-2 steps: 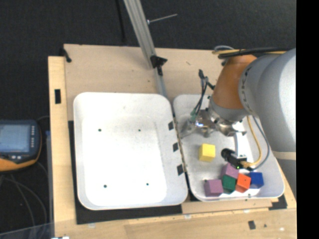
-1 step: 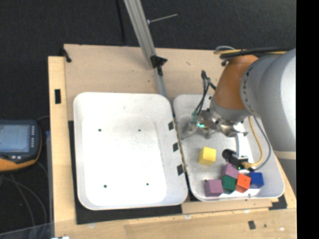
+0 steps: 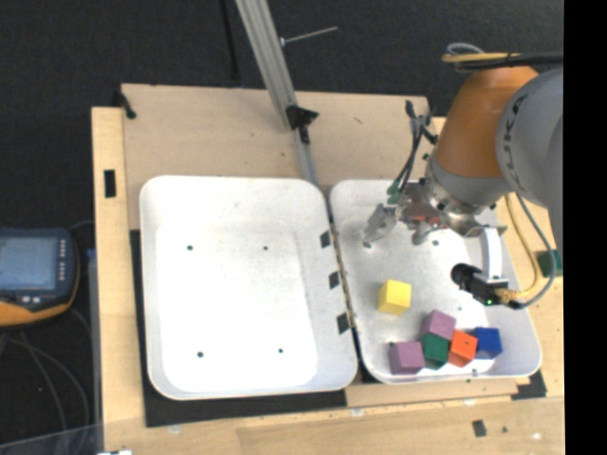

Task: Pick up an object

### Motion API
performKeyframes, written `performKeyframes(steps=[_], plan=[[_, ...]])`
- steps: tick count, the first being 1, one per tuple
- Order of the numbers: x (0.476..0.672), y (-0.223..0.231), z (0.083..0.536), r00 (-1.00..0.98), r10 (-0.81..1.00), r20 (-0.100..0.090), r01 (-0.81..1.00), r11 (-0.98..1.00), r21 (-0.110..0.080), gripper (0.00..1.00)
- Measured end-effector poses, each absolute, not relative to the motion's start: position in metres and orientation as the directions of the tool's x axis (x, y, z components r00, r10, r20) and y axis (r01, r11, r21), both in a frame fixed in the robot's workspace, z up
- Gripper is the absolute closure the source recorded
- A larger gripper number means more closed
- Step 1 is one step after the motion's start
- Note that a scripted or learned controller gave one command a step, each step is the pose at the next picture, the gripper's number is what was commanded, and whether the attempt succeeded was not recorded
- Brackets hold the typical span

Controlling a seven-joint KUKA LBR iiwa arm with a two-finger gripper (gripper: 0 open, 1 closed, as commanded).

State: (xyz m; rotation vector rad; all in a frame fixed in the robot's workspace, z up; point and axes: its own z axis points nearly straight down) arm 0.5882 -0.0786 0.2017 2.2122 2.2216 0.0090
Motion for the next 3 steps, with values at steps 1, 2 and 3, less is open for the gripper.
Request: performKeyframes(steps=[1, 2, 3], plan=[[0.573, -0.082, 0.245, -0.001, 1.0, 0.0, 1.0, 0.001, 0.006, 0.0], [0.587, -0.108, 0.125, 0.003, 1.0, -0.002, 1.0, -0.003, -0.006, 0.0], [0.589, -0.106, 0.129, 0.003, 1.0, -0.001, 1.0, -0.003, 0.001, 0.0]])
